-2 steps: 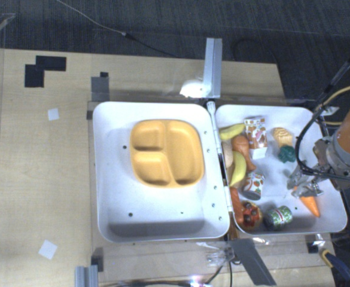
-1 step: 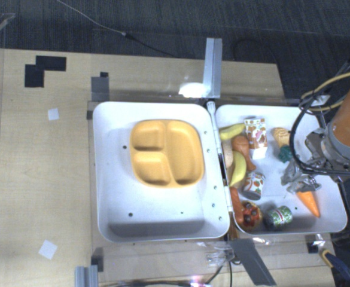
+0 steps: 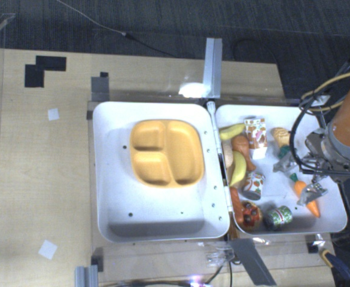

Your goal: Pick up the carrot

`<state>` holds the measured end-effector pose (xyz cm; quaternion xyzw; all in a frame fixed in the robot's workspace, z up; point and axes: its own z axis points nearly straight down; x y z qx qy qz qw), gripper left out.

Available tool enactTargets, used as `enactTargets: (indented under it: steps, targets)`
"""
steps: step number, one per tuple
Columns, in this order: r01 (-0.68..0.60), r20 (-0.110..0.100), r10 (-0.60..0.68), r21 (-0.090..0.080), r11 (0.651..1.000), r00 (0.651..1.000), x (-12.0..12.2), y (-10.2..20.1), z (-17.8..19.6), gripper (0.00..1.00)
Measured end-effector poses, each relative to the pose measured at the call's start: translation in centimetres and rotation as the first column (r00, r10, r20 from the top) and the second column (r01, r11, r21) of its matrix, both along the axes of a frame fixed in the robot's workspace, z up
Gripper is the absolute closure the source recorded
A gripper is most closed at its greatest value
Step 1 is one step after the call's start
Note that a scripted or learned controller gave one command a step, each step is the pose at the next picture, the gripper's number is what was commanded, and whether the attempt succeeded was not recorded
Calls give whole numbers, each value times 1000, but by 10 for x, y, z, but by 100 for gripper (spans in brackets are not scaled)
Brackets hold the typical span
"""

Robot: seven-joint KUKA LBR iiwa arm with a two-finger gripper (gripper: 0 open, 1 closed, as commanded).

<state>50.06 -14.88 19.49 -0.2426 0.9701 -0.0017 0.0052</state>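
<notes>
The carrot [image 3: 307, 199] lies in the right bin [image 3: 336, 225], near its right wall and toward the near-right corner. It shows as two orange patches: a short rounded piece higher up and a tapered, cone-like piece below it, with a metal part of the gripper crossing between them, so whether this is one carrot or two pieces cannot be settled. Colour is bright, even orange; the lower end narrows to a blunt point aimed at the near wall. The gripper [image 3: 303, 181] sits directly over this spot, low in the bin, grey and metallic under the arm's orange band [image 3: 349, 121]. Cannot tell how the end effector is set. Contact between carrot and gripper likewise unresolved, though they overlap. Elsewhere in the right bin: a yellow banana [image 3: 239, 167] and a second yellowish curved piece [image 3: 231, 131] along the left wall, a white carton with red print [image 3: 255, 135] near the far wall, a tan bread-like item [image 3: 280, 136] beside it, a green can [image 3: 279, 216] on its side by the near wall, and a dark red cluster [image 3: 250, 214] at the near-left corner. The left bin [image 3: 112, 214] holds a yellow divided plate [image 3: 166, 152], set toward its far side.
</notes>
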Motion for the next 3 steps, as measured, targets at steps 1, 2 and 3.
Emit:
enactTargets:
  steps: [1, 2, 3]
  targets:
    - [-1, -4, 1, 0, 1000, 1000, 4, -58, -102, 0]
    - [120, 5, -120, -3, 993, 993, -2, -33, -105, 0]
    - [115, 16, -114, -3, 993, 993, 2, -32, -92, 100]
